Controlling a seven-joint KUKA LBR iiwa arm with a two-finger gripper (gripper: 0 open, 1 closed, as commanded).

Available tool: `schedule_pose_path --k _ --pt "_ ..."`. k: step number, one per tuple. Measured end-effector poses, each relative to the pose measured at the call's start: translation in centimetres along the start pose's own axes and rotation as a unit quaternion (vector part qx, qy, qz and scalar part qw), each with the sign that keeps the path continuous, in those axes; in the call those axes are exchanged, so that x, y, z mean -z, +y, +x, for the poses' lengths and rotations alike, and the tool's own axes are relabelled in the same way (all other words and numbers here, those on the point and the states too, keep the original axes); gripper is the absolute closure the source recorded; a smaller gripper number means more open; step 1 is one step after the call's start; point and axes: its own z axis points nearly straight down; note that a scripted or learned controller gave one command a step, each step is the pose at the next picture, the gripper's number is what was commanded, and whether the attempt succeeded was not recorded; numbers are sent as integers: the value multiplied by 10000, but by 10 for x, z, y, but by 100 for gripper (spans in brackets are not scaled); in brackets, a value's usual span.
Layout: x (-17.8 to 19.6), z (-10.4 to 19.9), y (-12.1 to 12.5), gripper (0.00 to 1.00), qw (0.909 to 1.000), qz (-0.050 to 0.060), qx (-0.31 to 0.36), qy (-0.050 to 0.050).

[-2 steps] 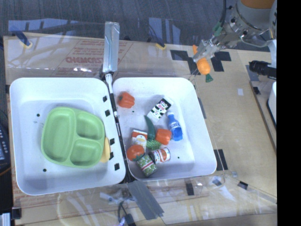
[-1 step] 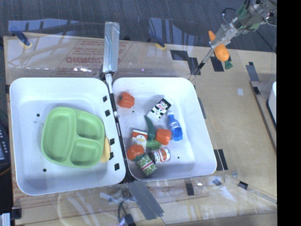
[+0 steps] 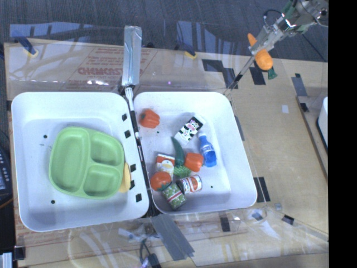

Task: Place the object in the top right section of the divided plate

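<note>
Camera view
Gripper [image 3: 262,48]: at the upper right of the scene, raised above the bench beyond the far right corner of the right bin [image 3: 241,149]; the arm enters from the right above it.
Grip: an orange object [image 3: 264,60] sits right at the fingertips and seems pinched between them, with a bit of green showing on its right side.
Divided plate [image 3: 83,162]: green, three sections, in the left bin [image 3: 28,149], far below and to the left of the gripper.
Top right section [image 3: 107,148]: well apart from the gripper and the orange object.
Yellow piece [image 3: 126,177]: against the plate's right rim, far down-left of the gripper.
Right bin contents: below and left of the gripper, a loose cluster.
Orange pepper [image 3: 149,118]: nearest the bin divider.
Milk carton [image 3: 189,129]: black and white, tilted.
Blue bottle [image 3: 207,150]: lying just beside a red-orange item [image 3: 194,161].
Cans [image 3: 184,189]: two, at the near side, farthest down from the gripper.
</note>
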Motion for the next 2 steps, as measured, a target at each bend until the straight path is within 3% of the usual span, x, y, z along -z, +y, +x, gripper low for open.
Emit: schedule_pose_path --k 1,2 --pt "-11 78 11 100 9644 12 2645 14" --pt "-145 169 14 100 9535 21 3014 23"
